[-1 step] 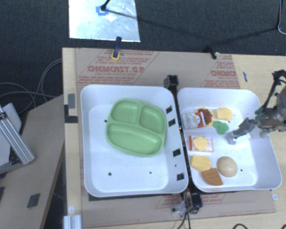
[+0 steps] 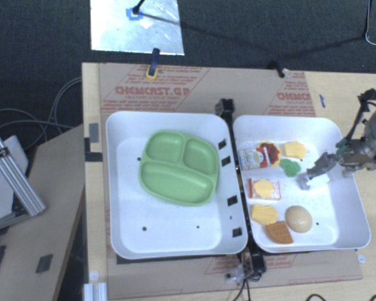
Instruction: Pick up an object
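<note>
White plastic all round here: two shallow bins sit side by side on a cardboard-covered bench. The left bin (image 2: 122,231) has a pale green divided tray (image 2: 178,167) lying in it, three compartments, tipped a bit off square. The right bin (image 2: 348,221) holds the toy food, all bunched on its left half: a red-and-white packet (image 2: 259,157) at the far end with a yellow ridged piece (image 2: 294,148) beside it, a small green piece (image 2: 291,166) just nearer, a card with a yellow item (image 2: 264,189) in the middle, then a yellow wavy chip (image 2: 264,214), a brown wedge (image 2: 279,232) and a beige egg-like ball (image 2: 297,218) at the near end. The gripper (image 2: 308,179) comes in from the right and hangs over bare bin floor just right of the green piece, nothing between its fingers; can't tell how far apart they are.
</note>
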`<state>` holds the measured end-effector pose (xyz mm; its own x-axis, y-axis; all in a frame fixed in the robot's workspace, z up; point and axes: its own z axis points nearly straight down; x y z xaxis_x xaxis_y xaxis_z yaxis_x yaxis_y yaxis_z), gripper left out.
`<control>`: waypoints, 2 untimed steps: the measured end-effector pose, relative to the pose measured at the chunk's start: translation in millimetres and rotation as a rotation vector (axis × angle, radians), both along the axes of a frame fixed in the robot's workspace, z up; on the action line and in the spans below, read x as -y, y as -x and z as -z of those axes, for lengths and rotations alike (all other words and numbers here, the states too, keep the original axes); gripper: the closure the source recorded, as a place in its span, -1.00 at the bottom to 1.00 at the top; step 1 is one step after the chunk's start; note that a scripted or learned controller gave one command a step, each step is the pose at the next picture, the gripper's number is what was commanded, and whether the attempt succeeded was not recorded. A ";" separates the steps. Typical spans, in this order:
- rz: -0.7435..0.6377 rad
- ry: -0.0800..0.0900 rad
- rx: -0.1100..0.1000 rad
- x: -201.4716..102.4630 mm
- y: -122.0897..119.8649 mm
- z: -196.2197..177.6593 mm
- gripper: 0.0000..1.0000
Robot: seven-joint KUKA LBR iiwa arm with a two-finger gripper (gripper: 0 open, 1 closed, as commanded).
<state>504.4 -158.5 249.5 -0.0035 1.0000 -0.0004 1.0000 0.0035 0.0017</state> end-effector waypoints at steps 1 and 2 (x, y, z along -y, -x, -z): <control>0.002 -0.001 -0.001 0.8 -5.8 41.7 -1.00; 0.002 -0.002 -0.004 -8.0 -0.4 97.8 -1.00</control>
<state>504.8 -150.5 151.7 -0.0015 1.0000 0.0014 1.0000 0.0015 -0.0027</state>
